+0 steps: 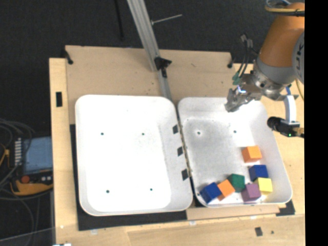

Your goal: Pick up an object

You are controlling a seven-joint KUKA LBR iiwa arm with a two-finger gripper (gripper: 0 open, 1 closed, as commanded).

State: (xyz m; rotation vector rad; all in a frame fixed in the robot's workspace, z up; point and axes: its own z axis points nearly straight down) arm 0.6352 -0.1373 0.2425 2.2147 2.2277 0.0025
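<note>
**Inspector:** Claw [234, 102] position first. It hangs over the far edge of the right bin [215, 137], near that bin's far right corner, at the end of the arm [279, 45]. I cannot tell from this angle how it is set, and no object is seen in it.

**Clerk:** And the objects?

**Inspector:** All in the right bin, gathered toward its near right corner, well apart from the claw. An orange block [251, 154] lies closest to the claw. Nearer the front edge: a blue block [259, 171], a yellow block [265, 184], a purple block [250, 191], a green block [237, 181], a second orange block [225, 188] and a second blue block [210, 192]. The left bin [128, 152] holds nothing I can record.

**Clerk:** Progress?

**Inspector:** In my judgement, none secured. Travel to the cluster, descent, grip and lift all remain.

**Clerk:** Orientation of the likely target?

**Inspector:** The lone orange block looks roughly cubic, so no long axis to report. Its top face sits slightly skewed to the bin's edges. Blocks along the front edge are crowded, several touching or just beside one another.
</note>
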